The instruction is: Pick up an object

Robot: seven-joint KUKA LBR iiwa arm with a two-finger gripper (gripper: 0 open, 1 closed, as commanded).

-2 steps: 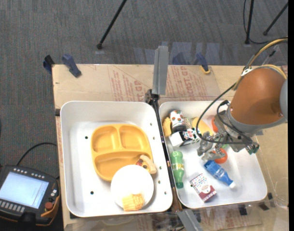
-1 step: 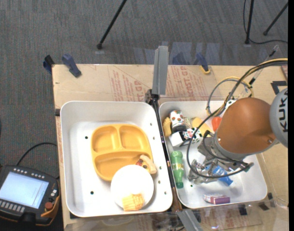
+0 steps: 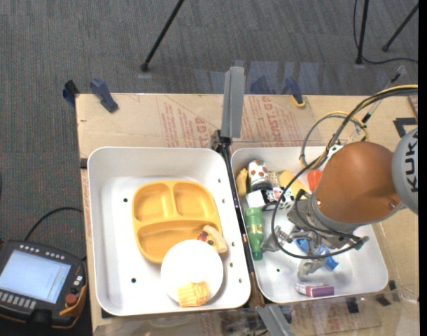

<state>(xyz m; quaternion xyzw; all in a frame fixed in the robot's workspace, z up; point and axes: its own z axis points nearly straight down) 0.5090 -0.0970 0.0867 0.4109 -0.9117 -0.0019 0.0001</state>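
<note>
Arm pose: the grey arm (image 3: 357, 184) reaches in from the right, orange band bulging over the right bin (image 3: 378, 275), wrist pointing down.
Gripper: the gripper (image 3: 306, 249) sits low among the clutter; whether it is spread or closed, cannot tell.
Objects: green bottle (image 3: 254, 231) just left of it, purple box (image 3: 313, 290) below, dice (image 3: 285, 199) above.
Left bin (image 3: 105, 187): yellow tray (image 3: 173, 215), white plate (image 3: 191, 270).

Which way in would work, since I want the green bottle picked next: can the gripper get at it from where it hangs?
Probably yes. The green bottle lies at the right bin's left wall, uncovered from above, and the gripper hangs just beside it. The wall and neighbouring small items may crowd the fingers.
</note>
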